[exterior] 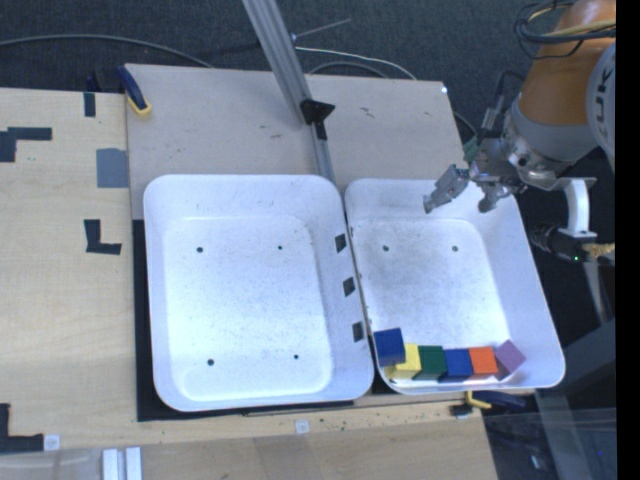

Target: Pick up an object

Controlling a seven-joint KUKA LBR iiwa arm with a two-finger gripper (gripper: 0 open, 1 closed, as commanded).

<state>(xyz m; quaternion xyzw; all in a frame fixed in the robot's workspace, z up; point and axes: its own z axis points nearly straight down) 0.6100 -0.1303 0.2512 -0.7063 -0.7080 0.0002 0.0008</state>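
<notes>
Camera view: blocks (448, 360) in a row along the right bin's (520, 258) six o'clock wall, long axis three-to-nine; gripper (462, 192) open, empty, at twelve o'clock

Speckled white plastic bins (240, 193), matt wooden bench (220, 118)

Tan worktop (230, 118) on dark carpet floor (120, 8); slanted aluminium pole (275, 38); thin cables (60, 40) across floor.
</notes>
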